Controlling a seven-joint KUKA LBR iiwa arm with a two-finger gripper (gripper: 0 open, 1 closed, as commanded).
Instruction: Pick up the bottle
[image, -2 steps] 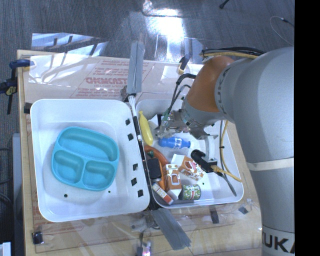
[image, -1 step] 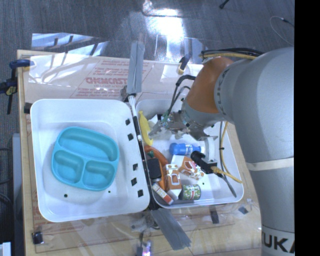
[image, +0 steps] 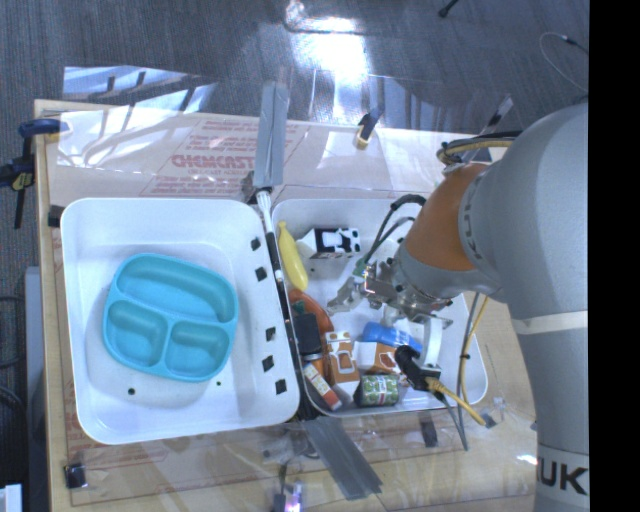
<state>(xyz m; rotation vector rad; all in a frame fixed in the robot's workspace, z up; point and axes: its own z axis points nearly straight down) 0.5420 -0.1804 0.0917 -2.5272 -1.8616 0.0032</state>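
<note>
gripper (image: 372, 285) over right bin (image: 478, 372) middle, can't tell jaw state | bottle (image: 308, 322) lies flat by bin's left wall, just left & nearer cam of gripper, long axis along wall | banana (image: 291, 257) beyond, blue tray (image: 170, 316) in left bin (image: 80, 240)

The arm (image: 520, 230) hides the right bin's (image: 478, 372) far side.

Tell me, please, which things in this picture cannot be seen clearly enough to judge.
- Gripper: the camera view hides its fingers under the wrist; their state is unclear.
- Bottle: the bin divider and clutter partly cover it.
- Right bin: the arm hides its far part.
- Package labels: too small to read.
</note>
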